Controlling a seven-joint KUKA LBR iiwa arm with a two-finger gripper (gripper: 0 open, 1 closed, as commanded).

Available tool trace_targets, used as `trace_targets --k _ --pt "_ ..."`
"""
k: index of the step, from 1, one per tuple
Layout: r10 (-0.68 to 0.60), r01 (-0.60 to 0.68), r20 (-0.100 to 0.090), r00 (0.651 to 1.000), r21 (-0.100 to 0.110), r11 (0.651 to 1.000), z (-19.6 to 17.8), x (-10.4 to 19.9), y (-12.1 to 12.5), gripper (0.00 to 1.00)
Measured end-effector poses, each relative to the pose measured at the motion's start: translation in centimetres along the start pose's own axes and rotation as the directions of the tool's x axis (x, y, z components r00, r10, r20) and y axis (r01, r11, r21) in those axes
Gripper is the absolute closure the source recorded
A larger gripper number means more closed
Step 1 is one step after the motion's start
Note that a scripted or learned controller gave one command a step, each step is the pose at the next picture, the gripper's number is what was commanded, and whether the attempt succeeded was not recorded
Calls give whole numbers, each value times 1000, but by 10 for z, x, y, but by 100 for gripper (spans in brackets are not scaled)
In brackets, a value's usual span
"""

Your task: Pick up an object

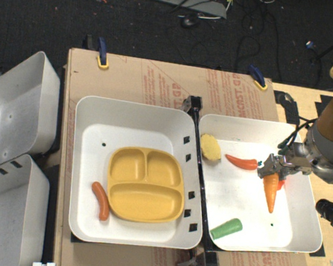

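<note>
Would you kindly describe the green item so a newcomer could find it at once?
Start at the right bin of the two white ones. Near its front edge lies the green vegetable, short and stubby. It is the sole green piece; the carrot, chilli and yellow corn lie farther back.

Orange carrot (271, 192), tapered, thick end far and tip pointing near, in the right bin's right part; seemingly lifted at its top, though contact unclear.
</note>
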State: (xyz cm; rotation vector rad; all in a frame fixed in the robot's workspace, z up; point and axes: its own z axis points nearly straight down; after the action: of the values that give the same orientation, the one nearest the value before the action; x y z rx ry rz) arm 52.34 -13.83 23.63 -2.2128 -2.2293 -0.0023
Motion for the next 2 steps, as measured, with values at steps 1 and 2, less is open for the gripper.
trace_targets --k 1,2 --pt "-2 2 -1 1000 3 1000 5 63 2 100" --pt "-1 1 0 1000 -1 1000 -4 120 12 100"
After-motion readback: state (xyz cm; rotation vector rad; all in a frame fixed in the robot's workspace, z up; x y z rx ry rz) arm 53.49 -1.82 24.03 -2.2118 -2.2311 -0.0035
